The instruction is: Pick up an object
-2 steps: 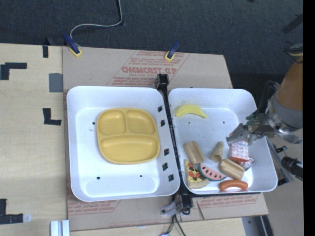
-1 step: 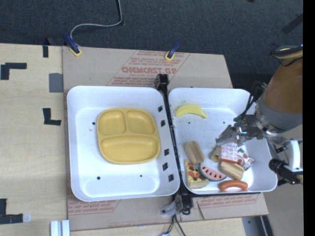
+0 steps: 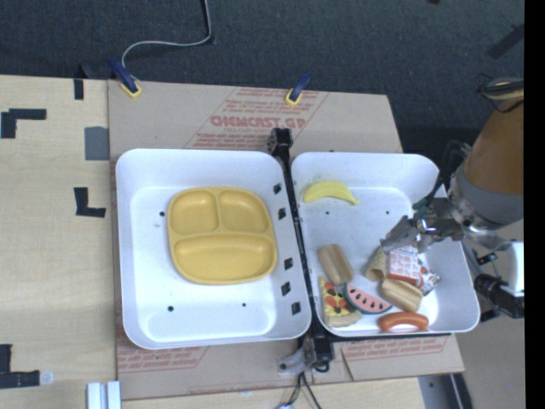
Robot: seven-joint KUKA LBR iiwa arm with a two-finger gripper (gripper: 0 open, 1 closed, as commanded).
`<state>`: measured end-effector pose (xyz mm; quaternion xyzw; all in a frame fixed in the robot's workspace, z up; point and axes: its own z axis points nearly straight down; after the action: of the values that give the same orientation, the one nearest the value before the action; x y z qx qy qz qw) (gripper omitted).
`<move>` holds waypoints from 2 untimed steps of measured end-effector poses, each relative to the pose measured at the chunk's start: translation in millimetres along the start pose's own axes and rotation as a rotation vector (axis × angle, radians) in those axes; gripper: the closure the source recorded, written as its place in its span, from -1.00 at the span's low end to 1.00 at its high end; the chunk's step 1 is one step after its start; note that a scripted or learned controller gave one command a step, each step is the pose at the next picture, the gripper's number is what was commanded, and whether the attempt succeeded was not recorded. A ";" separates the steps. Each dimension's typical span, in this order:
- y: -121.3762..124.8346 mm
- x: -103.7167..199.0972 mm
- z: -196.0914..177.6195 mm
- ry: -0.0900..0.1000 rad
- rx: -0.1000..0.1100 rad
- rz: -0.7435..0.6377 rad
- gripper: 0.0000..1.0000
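- Camera view: the cardboard sheet [image 3: 255, 118] under both bins carries red printing; the large line reads roughly "CHEMCAST GP", the smaller lines below it too small to read.
- A red-and-white packet [image 3: 405, 267] in the right bin [image 3: 366, 164] bears printing that cannot be read.
- The gripper [image 3: 409, 231] hangs over the right part of the right bin, its metal fingers spread apart with nothing between them, the arm [image 3: 498, 164] reaching in from the right.
- The packet lies just below the fingertips, very near them; whether they touch it cannot be told.
- A tan cone-like piece [image 3: 376, 266] sits against the packet's left side, just under the left fingertip.
- A bread roll [image 3: 402, 295] lies below the packet, and a red sausage [image 3: 404, 320] below that, near the bin's front wall.
- A watermelon slice [image 3: 367, 300] and a flat, many-coloured toy piece [image 3: 334, 302] lie left of the roll; a brown hot-dog bun [image 3: 335, 264] stands above them.
- A yellow banana [image 3: 330, 193] lies near the bin's rear left, well apart from the gripper.
- The left bin [image 3: 136, 228] holds a yellow divided plate [image 3: 223, 235] with three compartments.
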<state>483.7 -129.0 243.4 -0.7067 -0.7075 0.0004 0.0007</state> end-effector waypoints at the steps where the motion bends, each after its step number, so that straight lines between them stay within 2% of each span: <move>1: 0.3 22.8 2.4 0.000 0.000 -0.001 1.00; 2: -0.2 -2.1 5.4 -0.001 0.000 0.001 1.00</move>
<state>483.5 -131.1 238.0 -0.7071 -0.7072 0.0008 0.0004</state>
